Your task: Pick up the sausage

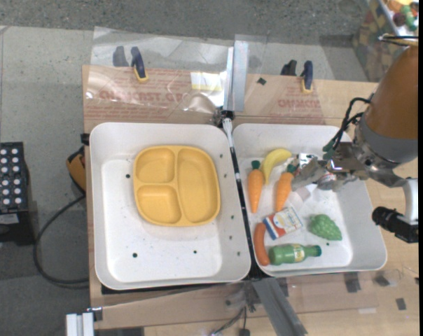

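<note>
Jaws' state cannot be told; the gripper [311, 171] is seen over the right bin [358, 257], far side, just right of a carrot [283, 190]. The sausage [260, 244], a short reddish-orange cylinder, is lying at the bin's near-left corner, touching a green bottle [293, 254]. A yellow divided plate [177, 185] is placed in the left bin [106, 208].

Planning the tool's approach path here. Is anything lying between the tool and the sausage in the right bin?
Yes. The sausage lies at the right bin's lower left corner, with the green bottle lying against it. Between it and the tool lie the small carton and a carrot.
</note>
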You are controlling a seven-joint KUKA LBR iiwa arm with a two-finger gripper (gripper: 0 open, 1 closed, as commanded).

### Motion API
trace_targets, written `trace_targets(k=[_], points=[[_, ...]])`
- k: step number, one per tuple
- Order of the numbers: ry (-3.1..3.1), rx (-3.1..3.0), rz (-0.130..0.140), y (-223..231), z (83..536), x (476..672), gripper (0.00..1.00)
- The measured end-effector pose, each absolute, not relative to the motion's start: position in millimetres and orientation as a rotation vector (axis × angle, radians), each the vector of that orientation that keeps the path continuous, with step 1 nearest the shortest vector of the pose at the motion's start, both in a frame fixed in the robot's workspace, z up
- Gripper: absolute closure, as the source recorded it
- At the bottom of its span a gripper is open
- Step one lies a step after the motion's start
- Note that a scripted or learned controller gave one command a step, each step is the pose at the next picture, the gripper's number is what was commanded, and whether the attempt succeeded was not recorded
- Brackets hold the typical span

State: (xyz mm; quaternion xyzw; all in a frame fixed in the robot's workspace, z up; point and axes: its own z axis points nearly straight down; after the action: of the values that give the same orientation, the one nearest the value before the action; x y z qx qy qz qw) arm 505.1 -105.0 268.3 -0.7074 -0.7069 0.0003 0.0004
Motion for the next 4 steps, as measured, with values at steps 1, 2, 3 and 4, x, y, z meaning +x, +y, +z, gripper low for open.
trace_targets(k=[1, 2, 3, 4], points=[[-2.415, -2.005, 0.003, -84, 144, 520.6, 0.0], [-2.424, -2.021, -0.011, -92, 100, 517.5, 0.0], [-2.693, -1.651, -0.006, -95, 101, 550.7, 0.0], [-2.697, -1.661, -0.009, -97, 112, 552.5, 1.0]])
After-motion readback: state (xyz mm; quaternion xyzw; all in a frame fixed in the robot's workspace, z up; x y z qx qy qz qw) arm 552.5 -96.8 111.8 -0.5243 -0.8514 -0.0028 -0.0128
